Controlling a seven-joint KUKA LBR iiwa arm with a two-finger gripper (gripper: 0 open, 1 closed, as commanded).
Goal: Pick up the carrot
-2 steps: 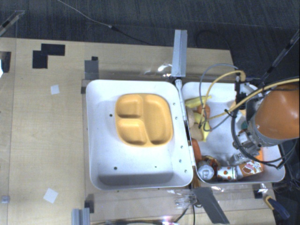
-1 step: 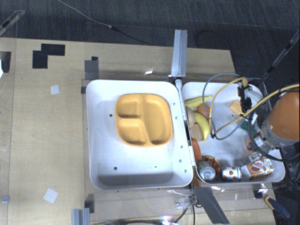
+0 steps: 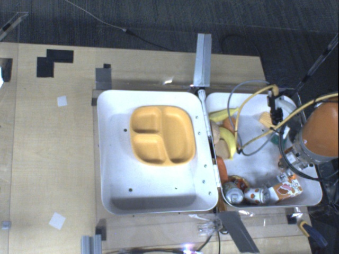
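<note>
Aim at carrot [image 3: 221, 169] hugging right bin's [image 3: 312, 197] left wall, below banana [image 3: 228, 139]; close across its width. Grip state under arm [image 3: 323, 128]: cannot tell.

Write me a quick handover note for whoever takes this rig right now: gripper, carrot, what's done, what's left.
Gripper: the arm is over the right bin's right side; its wrist and cables hide the fingers, so open or shut can't be told.
Carrot: the orange piece at the right bin's left wall, below the banana, looks like it; it lies in the bin, away from the arm.
Other: cans sit along the bin's front; a yellow tray is in the left bin.
Done: nothing visibly picked.
Left: move to the carrot, grasp it, lift.
</note>
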